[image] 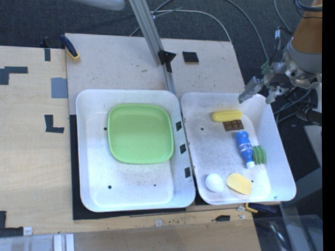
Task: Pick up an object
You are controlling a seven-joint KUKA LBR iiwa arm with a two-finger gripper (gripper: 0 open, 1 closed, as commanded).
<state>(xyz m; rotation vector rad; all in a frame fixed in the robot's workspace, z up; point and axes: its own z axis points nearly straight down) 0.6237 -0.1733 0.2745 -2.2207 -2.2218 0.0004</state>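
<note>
You have nothing picked up yet: the pincer [257, 91] hovers over the far right corner of the right bin [280, 156], and you cannot tell how it is set. Every object lies loose in that bin. Nearest the pincer is the yellow corn-like piece [227, 116], touching a small brown block [233, 125]. Further down lie a blue bottle [243, 146] with a white cap, beside a green piece [259, 154], then a white egg [213, 182] and a yellow wedge [239, 183]. The left bin [89, 182] holds a green plate [140, 134]
</note>
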